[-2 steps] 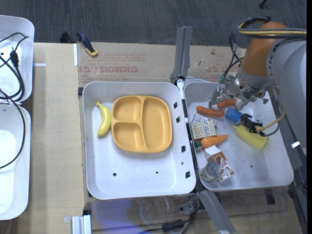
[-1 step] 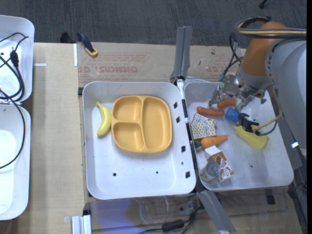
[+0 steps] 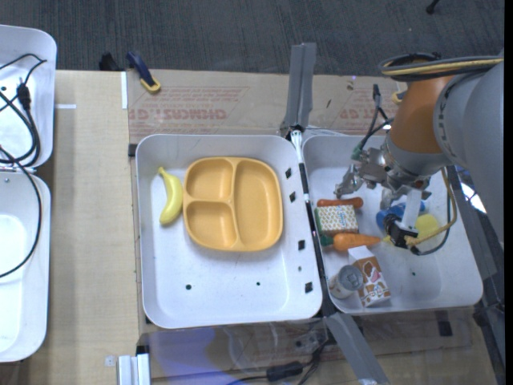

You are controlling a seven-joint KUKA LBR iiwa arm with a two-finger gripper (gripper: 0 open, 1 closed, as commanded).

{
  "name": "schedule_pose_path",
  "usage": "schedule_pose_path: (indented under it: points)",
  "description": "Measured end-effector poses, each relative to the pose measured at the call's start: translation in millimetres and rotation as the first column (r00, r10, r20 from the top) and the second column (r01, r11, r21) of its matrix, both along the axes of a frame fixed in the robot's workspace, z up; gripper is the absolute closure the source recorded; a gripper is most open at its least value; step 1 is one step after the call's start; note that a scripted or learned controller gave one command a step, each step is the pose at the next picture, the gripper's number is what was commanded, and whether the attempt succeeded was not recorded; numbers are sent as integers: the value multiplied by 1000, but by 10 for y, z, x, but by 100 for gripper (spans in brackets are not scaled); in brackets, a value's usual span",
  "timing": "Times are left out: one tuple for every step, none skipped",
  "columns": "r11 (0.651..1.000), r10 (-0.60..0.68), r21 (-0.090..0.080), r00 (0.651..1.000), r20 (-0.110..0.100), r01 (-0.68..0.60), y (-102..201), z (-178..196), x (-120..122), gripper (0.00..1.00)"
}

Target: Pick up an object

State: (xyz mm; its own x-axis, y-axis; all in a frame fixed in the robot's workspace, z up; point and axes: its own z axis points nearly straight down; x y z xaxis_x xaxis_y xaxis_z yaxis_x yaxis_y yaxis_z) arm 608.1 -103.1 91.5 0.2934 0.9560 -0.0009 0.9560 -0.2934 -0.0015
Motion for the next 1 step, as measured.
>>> schedule_pose_path:
  points:
    - [1000,-15,0,1000,0,15,13,31,-326,0]
